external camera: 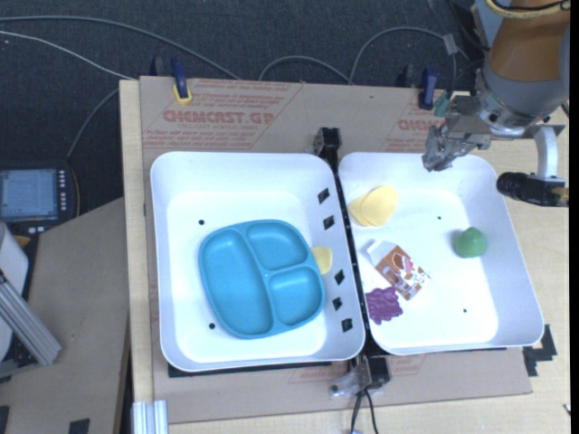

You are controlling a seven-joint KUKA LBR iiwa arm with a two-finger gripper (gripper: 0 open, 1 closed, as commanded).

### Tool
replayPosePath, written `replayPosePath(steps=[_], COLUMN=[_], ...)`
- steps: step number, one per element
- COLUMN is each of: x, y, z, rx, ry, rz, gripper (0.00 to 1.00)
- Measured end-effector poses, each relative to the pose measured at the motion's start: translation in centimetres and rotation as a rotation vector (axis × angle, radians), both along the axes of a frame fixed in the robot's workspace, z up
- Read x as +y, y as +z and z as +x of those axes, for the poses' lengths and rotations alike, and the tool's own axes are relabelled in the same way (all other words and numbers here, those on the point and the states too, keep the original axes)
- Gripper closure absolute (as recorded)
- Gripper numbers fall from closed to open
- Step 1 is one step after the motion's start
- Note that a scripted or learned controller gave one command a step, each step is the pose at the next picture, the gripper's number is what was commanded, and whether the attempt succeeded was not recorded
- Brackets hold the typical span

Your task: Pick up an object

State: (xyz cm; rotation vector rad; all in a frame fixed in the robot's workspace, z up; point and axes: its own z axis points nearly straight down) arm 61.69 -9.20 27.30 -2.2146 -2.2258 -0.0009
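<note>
The right bin (507,242) holds a pale yellow lumpy object (374,205) at its upper left, a green ball (469,242) toward the right, a small printed packet (400,270) in the middle and a purple grape-like cluster (384,305) near the front left. My gripper (440,156) hangs over the bin's far rim, above and to the right of the yellow object, well apart from every item. Nothing shows between its fingers.
The left bin (172,242) carries a blue three-compartment tray (261,278) with a small yellow piece (322,259) beside its right edge. A black divider with clips (336,242) runs between the bins. Cables and clamps lie along the bench's far edge.
</note>
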Motion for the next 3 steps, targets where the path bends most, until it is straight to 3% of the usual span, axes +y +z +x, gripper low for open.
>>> replayPosePath(steps=[3], x=[15.9], y=[-3.9], z=[-0.3], rx=[0.004], ry=[0.001], rz=[0.001], gripper=[1.00])
